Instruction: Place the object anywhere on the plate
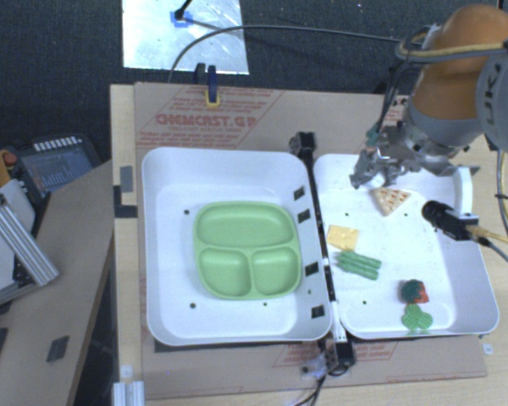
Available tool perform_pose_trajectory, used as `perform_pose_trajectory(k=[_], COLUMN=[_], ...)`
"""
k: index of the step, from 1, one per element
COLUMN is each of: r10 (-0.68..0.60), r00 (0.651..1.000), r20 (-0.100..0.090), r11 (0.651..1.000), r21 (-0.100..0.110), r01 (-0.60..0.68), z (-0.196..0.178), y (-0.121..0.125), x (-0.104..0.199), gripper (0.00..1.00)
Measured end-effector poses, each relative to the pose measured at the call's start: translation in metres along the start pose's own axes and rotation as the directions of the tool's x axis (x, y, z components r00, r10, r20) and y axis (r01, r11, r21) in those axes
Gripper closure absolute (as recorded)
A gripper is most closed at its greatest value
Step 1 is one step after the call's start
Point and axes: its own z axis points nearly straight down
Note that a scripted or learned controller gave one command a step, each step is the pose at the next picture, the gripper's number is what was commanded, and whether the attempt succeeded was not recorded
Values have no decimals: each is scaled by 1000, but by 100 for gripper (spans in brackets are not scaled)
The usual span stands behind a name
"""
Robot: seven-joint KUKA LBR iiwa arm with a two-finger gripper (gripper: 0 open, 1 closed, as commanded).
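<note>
Approach step: the gripper [374, 172] hovers over the right bin [457, 311], finger state indeterminable, just left of the waffle-patterned wedge [392, 200]; the green plate [241, 250] awaits a secured grasp next

A broad rounded orange band [461, 49] is seen around the arm [491, 83], with grey casing to either side of it. On the grey casing to the right of the orange band, dark lettering is partly seen (cut off by the frame edge, so it cannot be read). Just above the orange band, yellowish and dark cables [457, 47] are looped across the top. Below the orange band, a grey metal wrist flange is followed by a small dark metal gripper [371, 172] with thin wires alongside.
</note>
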Motion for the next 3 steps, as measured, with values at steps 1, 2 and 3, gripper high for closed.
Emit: perform_pose_trajectory(k=[1, 2, 3], r10=[1, 1, 1], r00=[1000, 1000, 1000], r20=[0, 1, 0], r11=[1000, 1000, 1000], r21=[2, 1, -1], r01=[-1, -1, -1], z=[19, 31, 20], y=[8, 15, 26], x=[51, 98, 148], gripper=[100, 100, 100])
